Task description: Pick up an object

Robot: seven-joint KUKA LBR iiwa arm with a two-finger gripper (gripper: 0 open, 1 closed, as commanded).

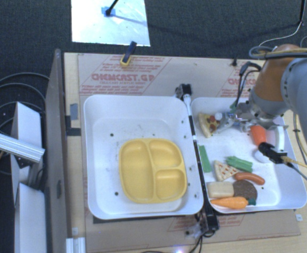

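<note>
Within the right-hand white bin (pixel 289 193), the tool (pixel 229 120) stood low over the far end, reaching in from the bin's right side on the grey arm (pixel 301 83). Whether the tool was wide or narrow could not be told from the view, and nothing could be seen held in it.

A toy pizza slice (pixel 206 124) lay on the bin floor in the far left corner, just beside the tool. Contact between the two could not be confirmed. An orange toy piece (pixel 258 135) lay towards the bin's right wall, on the other side of the tool.

The remaining toy food was grouped in the bin's near half:
- A green strip (pixel 204 158) lay along the left wall.
- A second pizza slice (pixel 224 170) lay just beside a green bean piece (pixel 240 164).
- A red sausage (pixel 250 178) lay near the bin's middle.
- A brown round patty (pixel 245 190) and a beige block (pixel 219 188) sat side by side.
- A toy carrot (pixel 229 202) lay along the near wall, touching the patty and the block.

Against the right-hand bin's left wall stood the left-hand white bin (pixel 106 121), holding a yellow divided plate (pixel 153 170).
</note>
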